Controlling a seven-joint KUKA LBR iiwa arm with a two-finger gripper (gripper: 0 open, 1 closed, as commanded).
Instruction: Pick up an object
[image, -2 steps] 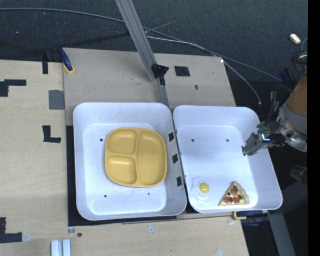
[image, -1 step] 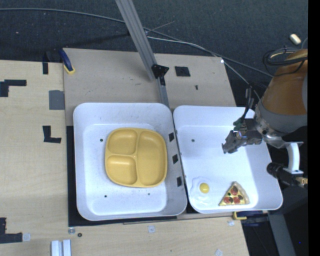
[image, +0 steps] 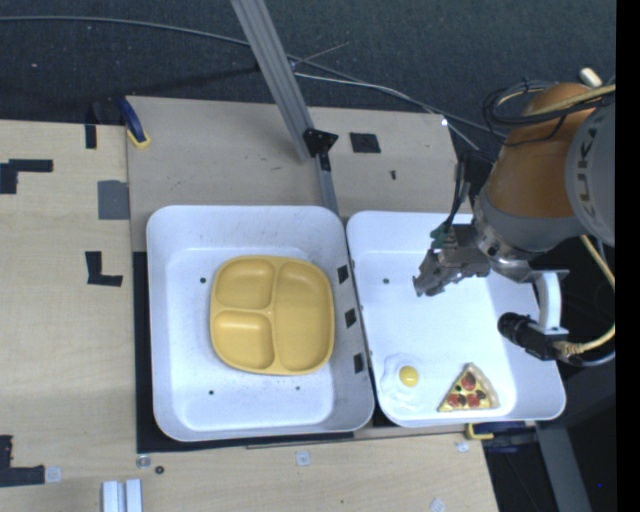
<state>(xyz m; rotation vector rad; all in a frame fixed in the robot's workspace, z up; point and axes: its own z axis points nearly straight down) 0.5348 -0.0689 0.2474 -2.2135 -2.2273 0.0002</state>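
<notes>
A toy fried egg (image: 403, 379), white with a yellow yolk, lies at the front left of the right bin (image: 400, 240). Beside it at the front right lies a toy pizza slice (image: 468, 391) with red toppings. A yellow divided plate (image: 272, 314) sits in the middle of the left bin (image: 180, 300). My gripper (image: 432, 280) hangs over the middle of the right bin, well behind the egg and the pizza slice. Nothing shows between its dark tips.
The grey arm with its orange band (image: 540, 165) fills the right bin's back right. A black cable fitting (image: 528, 335) juts over that bin's right edge. A slanted metal post (image: 290, 90) stands behind the bins.
</notes>
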